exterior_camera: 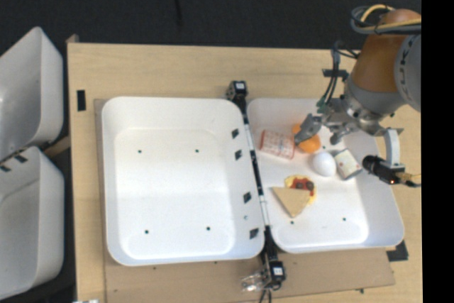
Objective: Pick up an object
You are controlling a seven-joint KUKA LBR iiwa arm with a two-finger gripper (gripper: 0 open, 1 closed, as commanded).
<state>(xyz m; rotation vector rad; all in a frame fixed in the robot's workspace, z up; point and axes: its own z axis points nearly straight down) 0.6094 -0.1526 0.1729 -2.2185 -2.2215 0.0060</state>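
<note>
Clearly spread, the gripper (328,125) hangs low over the far part of the right bin (379,223), its two grey fingers apart with nothing between them. One finger (309,128) sits right against an orange ball (309,144), whether touching it or just above it cannot be told. The ball lies near the far middle of that bin, round and bright, partly covered by the finger. Beside it toward the left lies a small red and white packet (277,144). Nearer the camera rest a white egg-like ball (324,164), a small grey and white block (346,164), and a tan pizza slice (295,198) with red topping. The left bin (113,238) adjoins it.
</note>
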